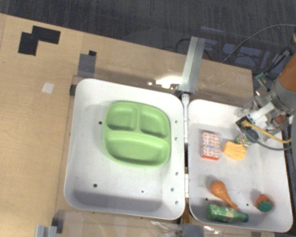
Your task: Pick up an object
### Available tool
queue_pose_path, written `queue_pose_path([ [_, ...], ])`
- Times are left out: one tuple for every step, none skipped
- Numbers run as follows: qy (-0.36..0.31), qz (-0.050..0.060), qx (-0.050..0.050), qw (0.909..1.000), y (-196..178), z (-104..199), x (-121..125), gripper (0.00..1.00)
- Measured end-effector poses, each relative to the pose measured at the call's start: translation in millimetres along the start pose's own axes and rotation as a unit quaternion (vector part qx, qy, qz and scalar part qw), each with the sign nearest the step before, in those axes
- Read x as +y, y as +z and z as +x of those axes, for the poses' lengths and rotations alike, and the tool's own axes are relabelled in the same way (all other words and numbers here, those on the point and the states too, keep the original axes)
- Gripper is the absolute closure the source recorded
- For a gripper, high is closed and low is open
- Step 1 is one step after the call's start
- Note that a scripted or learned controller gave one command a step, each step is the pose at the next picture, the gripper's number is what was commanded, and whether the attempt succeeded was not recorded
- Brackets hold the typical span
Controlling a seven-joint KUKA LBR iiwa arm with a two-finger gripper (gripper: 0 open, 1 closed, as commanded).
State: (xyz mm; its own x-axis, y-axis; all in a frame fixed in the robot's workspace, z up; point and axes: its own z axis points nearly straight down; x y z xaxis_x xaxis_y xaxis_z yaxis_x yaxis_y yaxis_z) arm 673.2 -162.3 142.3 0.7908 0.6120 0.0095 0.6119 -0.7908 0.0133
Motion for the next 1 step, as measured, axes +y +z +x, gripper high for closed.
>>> queue_pose_path([
  [0.122, -0.006, 0.004, 0.9925, 12.9, 10.2, -13.5, 0.00],
])
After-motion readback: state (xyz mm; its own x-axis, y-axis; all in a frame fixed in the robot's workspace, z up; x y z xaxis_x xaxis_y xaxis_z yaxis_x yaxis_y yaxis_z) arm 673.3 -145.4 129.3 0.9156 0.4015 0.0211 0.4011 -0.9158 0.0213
